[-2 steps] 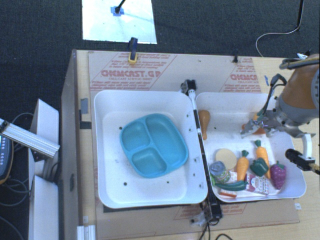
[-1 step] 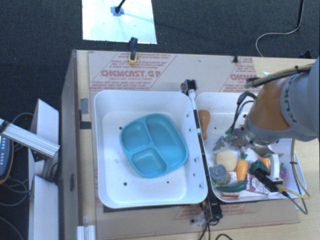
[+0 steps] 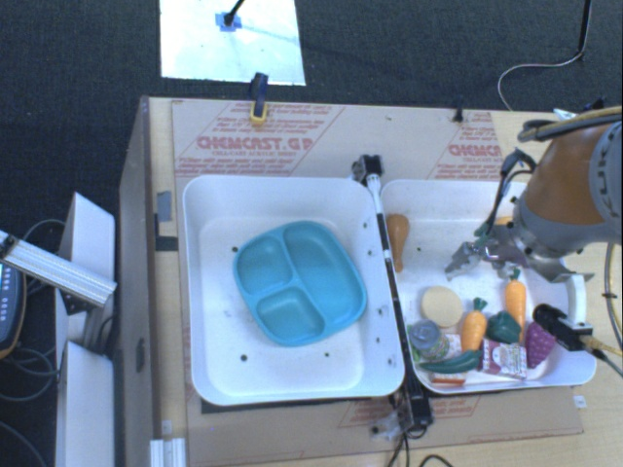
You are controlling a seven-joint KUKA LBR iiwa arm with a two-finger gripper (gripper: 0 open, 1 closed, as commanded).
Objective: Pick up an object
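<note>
My gripper [image 3: 474,256] hangs over the middle of the right bin [image 3: 438,197], reaching in from the right below the arm's orange band [image 3: 572,178]. Just below it lie a cream round piece [image 3: 441,305], two orange carrots [image 3: 515,301] [image 3: 473,327] and a green broccoli piece [image 3: 503,326]. A brown pear-shaped toy [image 3: 397,232] lies to its left by the bin wall. Nothing is visibly held by the gripper.
At the right bin's front edge sit a grey can [image 3: 424,335], a green cucumber [image 3: 448,363], a red-and-white carton [image 3: 501,358] and a purple piece [image 3: 538,339]. The left bin [image 3: 219,358] holds a blue divided plate [image 3: 299,282]. A black divider [image 3: 382,232] runs between the bins.
</note>
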